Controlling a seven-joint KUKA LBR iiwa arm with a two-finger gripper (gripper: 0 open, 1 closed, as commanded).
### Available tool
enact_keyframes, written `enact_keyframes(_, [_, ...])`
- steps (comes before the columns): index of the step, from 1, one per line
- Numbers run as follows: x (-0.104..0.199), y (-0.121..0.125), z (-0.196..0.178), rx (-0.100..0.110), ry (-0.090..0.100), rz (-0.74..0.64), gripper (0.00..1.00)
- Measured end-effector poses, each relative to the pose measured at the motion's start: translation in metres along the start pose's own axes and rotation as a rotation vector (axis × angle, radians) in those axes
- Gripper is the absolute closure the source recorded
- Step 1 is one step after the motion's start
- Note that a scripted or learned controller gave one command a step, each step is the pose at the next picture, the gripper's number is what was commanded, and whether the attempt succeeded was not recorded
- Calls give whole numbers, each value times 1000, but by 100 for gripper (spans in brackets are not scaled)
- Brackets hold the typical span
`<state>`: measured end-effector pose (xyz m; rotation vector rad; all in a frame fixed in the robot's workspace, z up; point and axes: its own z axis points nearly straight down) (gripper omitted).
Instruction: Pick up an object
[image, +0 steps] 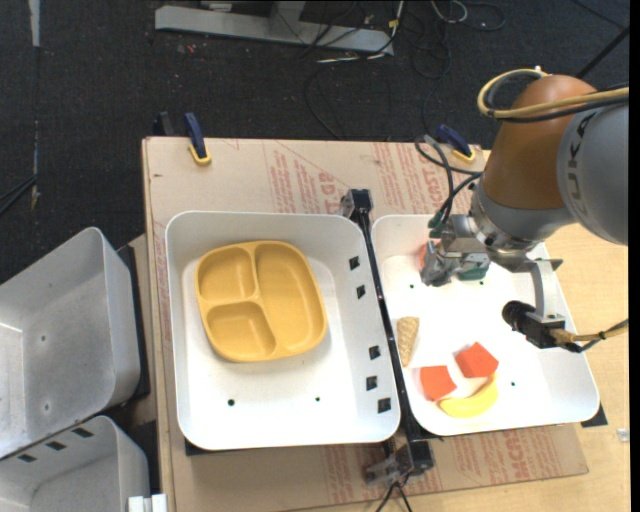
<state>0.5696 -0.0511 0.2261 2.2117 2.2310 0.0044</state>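
Camera view shows me the gripper (447, 262) low over the back-left part of the right bin (570, 400), and I cannot tell how it is set. The arm (545, 150) bends in from the right above it. Toward the front of that bin lie two orange blocks (476, 360), a yellow banana piece (470, 402) touching them, and a tan wafer (408, 338). The left bin (190, 400) holds a yellow divided plate (262, 300).
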Motion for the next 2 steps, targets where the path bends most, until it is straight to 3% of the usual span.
enact_keyframes(2, [116, 4, 11, 4, -1, 1, 100])
